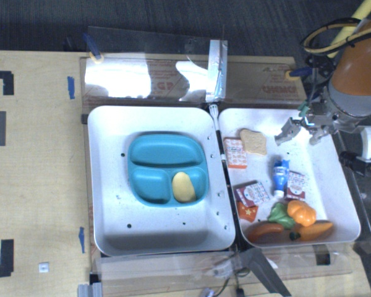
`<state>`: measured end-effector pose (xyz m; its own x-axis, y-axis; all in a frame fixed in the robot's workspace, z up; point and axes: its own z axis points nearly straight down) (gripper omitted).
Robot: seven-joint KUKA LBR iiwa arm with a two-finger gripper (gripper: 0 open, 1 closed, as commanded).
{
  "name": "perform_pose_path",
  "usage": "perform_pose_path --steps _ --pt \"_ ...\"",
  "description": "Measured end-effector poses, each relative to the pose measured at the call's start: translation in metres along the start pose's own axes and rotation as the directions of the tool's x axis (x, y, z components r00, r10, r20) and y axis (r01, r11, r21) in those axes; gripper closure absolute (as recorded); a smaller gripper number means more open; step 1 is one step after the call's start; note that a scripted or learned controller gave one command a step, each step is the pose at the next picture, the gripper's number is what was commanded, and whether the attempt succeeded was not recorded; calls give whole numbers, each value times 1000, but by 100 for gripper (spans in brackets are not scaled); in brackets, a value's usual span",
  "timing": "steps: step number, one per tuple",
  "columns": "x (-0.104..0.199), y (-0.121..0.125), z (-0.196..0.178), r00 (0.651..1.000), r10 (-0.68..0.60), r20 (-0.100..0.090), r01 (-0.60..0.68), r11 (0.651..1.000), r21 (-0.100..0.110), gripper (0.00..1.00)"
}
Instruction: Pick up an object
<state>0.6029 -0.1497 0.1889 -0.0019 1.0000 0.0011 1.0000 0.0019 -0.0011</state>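
Note:
My gripper (302,131) hangs over the upper right part of the right bin (340,172), its two fingers spread open with nothing between them. Below it in that bin lie a slice of bread (254,142), a red and white packet (235,153), a blue and white bottle (280,176), a second red packet (253,195), an orange pepper (303,213) with a green piece (278,214) beside it, a brown sausage (264,231) and a carrot (317,229). The bottle stands a little below and left of the fingers.
The left bin (105,166) holds a blue divided tray (167,166) with a yellow egg-shaped object (183,187) in its lower right compartment. A clear plastic sheet and a metal bracket (216,70) stand behind the bins. The arm's orange band (357,73) is at the right.

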Motion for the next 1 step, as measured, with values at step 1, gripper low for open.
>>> perform_pose_path --steps 1 --pt "-6 -18 101 995 96 2 -95 995 -8 0"
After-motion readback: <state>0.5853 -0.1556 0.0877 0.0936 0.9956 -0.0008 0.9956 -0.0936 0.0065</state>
